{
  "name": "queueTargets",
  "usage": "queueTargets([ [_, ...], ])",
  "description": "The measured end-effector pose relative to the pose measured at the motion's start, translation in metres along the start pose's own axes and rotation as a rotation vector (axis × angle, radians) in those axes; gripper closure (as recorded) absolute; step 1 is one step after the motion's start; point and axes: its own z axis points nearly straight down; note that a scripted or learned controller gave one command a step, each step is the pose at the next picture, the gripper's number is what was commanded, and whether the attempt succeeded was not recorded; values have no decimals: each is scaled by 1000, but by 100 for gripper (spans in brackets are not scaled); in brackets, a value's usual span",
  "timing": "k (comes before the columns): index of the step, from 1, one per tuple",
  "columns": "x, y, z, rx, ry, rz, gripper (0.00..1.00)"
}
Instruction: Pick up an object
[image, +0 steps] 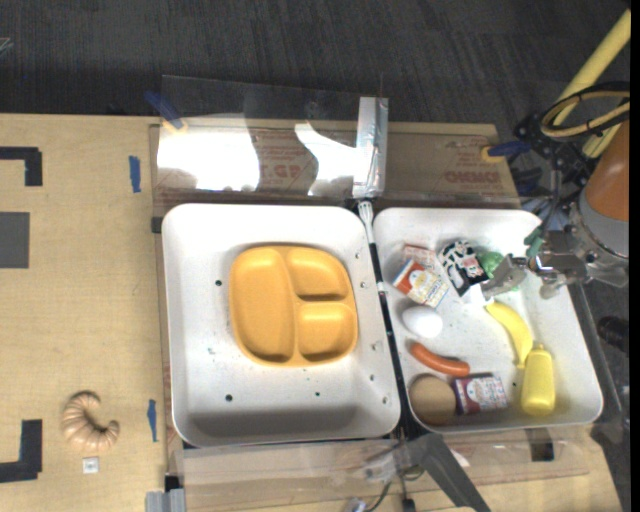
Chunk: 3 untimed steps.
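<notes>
The right bin (582, 330) holds several small items. A small red and white carton (423, 281), a black and white pouch (460, 265) and a green piece (491, 263) lie near its back. A white egg (423, 323), a yellow banana (512, 328), an orange sausage (440, 360), a dark red can (480, 393), a brown round item (432, 398) and a yellow bottle (538, 380) lie further forward. My gripper (508, 277) reaches in from the right. It hangs low over the bin, just above the banana's upper end and next to the green piece.
The left bin (190, 330) carries a yellow divided plate (292, 303). A croissant-shaped toy (90, 420) lies on the bench at the front left. Clear plastic and cardboard (300, 150) stand behind the bins. Cables and the arm's orange band (610, 185) are at the right.
</notes>
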Motion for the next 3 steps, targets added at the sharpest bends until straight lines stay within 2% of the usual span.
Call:
queueTargets([
  [1, -43, -43, 107, 3, 0, 46, 0],
  [2, -27, -10, 113, -3, -2, -253, 0],
  [3, -37, 18, 151, -8, -3, -258, 0],
])
